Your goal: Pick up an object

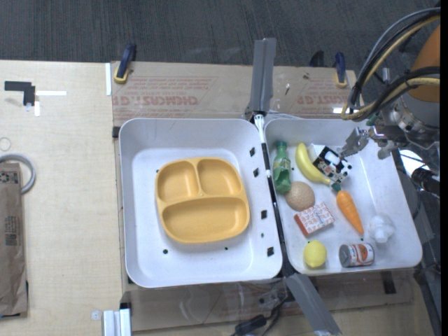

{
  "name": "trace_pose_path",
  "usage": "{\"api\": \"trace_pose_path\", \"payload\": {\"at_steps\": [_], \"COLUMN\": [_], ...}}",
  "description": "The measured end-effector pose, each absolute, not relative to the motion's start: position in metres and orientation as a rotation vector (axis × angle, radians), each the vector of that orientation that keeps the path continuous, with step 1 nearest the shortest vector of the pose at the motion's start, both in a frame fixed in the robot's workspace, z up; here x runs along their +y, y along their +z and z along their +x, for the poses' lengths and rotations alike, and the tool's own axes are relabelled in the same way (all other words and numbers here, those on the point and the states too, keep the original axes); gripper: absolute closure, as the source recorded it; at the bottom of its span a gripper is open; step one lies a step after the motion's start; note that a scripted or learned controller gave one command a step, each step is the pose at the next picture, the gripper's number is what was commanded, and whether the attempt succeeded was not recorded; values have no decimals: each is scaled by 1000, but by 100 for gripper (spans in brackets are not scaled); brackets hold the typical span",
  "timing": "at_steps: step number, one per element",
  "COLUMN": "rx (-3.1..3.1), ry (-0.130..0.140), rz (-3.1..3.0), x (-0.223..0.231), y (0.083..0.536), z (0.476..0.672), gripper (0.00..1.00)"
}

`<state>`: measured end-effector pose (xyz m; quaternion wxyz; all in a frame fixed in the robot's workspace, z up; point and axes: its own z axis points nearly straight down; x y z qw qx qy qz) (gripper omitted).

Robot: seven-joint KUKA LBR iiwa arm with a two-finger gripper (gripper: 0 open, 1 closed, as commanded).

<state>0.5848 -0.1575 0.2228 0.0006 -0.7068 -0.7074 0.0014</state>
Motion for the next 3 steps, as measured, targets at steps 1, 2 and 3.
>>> {"api": "trace_pose_path", "payload": {"at_steps": [1, 2, 3], "rx": [-2337, -2460, -2457], "ry": [1, 0, 0], "rz": [-2100, -1958, -1965], "x": [-179, -193, -195], "y": [91, 92, 102], "z": [536, 540, 540], "gripper": [0, 0, 100]}}
